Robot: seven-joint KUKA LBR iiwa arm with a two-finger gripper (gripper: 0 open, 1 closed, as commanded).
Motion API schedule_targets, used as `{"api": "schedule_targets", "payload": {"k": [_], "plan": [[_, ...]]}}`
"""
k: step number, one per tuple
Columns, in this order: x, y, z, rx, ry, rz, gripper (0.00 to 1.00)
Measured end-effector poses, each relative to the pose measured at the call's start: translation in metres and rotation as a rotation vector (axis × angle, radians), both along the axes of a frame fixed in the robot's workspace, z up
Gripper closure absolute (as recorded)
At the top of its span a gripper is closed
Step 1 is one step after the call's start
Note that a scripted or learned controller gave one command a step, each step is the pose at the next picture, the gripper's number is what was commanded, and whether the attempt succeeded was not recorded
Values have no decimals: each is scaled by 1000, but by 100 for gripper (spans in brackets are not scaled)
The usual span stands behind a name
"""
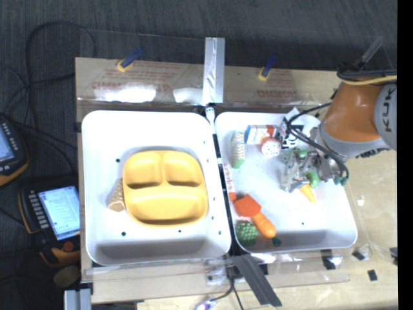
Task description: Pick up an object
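Observation:
My gripper is lowered into the right bin, in its right half, on the grey arm with the orange band. A small yellow and green toy lies right beside it on the right, touching or nearly so. Just behind the gripper sit a white ball with red marks and a small white, blue and red carton. An orange carrot, an orange piece and a green bumpy toy lie at the bin's front left. Whether anything is in the gripper is hidden.
The left bin holds a yellow divided plate with a tan cone at its left edge. A pale corn-like toy lies by the divider between the bins. Cables and handheld devices lie on the floor at the far left.

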State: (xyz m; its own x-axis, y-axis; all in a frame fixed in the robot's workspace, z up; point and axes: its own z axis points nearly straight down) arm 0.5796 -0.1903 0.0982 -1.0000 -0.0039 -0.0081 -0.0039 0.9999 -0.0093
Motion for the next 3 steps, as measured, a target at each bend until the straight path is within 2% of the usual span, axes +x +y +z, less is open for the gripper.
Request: {"api": "schedule_targets", "payload": {"k": [1, 2, 3], "plan": [[54, -5, 145, 10, 7, -154, 100], [54, -5, 144, 9, 9, -155, 0], [-12, -24, -4, 11, 9, -291, 0]]}}
